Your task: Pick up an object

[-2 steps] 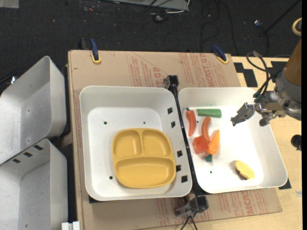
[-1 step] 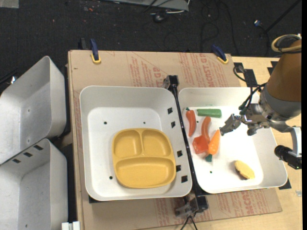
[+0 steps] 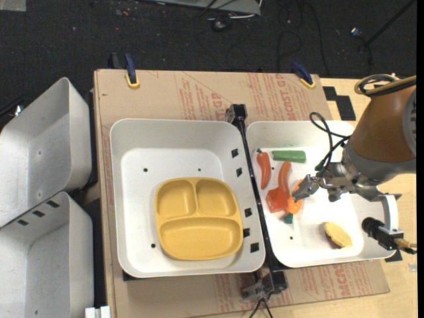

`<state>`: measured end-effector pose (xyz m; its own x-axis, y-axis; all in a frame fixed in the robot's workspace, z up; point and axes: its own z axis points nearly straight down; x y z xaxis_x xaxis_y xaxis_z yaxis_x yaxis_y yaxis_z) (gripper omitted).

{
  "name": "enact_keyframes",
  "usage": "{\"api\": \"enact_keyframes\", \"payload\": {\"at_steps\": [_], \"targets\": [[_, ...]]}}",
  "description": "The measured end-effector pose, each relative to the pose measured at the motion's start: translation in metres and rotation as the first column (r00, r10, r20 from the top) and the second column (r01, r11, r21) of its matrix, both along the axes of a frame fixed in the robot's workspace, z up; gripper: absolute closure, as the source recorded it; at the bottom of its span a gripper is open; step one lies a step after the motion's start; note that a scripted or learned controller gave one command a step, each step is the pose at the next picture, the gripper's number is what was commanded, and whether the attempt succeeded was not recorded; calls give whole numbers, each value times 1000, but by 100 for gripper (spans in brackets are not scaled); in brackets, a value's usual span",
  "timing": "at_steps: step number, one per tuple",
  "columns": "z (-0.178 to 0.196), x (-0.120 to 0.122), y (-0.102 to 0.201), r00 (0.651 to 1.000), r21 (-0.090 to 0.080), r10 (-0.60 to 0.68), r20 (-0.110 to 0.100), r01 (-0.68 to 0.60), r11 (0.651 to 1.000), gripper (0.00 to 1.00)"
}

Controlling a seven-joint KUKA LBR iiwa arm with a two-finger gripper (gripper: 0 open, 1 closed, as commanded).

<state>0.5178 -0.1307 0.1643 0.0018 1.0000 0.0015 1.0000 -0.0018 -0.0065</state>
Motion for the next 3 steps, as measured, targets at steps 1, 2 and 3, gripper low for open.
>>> {"api": "enact_keyframes", "payload": {"at_steps": [1, 2, 3], "targets": [[-63, -5, -4, 1000, 0, 0, 0, 0, 1000, 0], [-49, -4, -4, 1000, -1, -1, 6, 1, 1000, 100], [4, -1, 6, 1000, -2, 5, 10, -5, 1000, 100]]}}
